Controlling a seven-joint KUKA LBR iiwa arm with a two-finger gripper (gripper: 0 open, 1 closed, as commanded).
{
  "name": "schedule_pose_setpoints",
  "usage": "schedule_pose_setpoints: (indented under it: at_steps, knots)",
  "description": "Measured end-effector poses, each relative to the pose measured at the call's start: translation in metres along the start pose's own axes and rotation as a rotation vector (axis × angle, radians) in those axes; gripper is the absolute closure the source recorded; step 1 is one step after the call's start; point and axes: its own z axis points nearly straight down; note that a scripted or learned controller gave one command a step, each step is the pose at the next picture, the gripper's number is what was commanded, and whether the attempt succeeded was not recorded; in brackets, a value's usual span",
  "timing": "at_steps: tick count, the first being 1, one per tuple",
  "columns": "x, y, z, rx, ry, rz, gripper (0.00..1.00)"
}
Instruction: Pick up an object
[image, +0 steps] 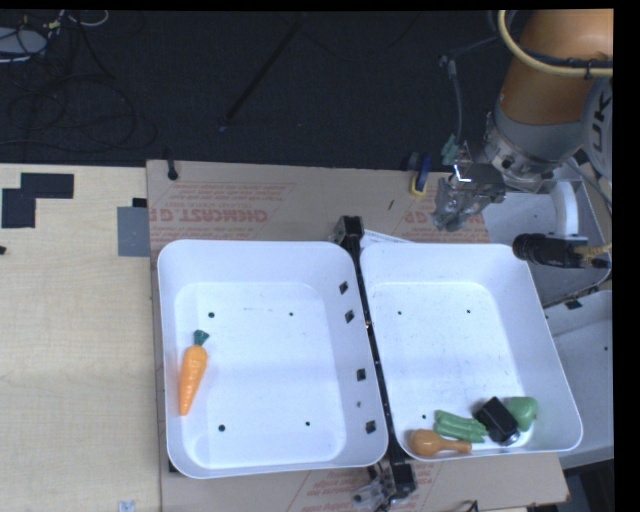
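The hand (461, 208) hangs above the far rim of the right bin (560, 345), and I cannot tell its grip. A toy carrot (192, 371) lies in the left bin (165, 300); a black block (497, 419) rests among green pieces (460, 426) in the right bin's near corner.

We note a brown cardboard sheet (270, 205) with printed lettering under both bins. A pale wooden tabletop (70, 330) lies to the left, carrying black (35, 195) and grey (131, 230) squares. Far side: dark cloth (250, 80) with loose cables (60, 30).
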Motion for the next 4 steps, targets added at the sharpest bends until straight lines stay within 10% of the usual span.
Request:
schedule_pose_setpoints:
  at_steps: [1, 2, 3, 4]
  knots:
    - [0.111, 0.001, -0.042, -0.012, 0.003, -0.014, 1.0]
    - [0.023, -0.001, -0.183, -0.023, -0.003, 0.003, 1.0]
    - [0.139, -0.002, -0.213, -0.011, 0.004, -0.015, 1.0]
    - [0.007, -0.002, -0.21, -0.006, -0.003, 0.009, 1.0]
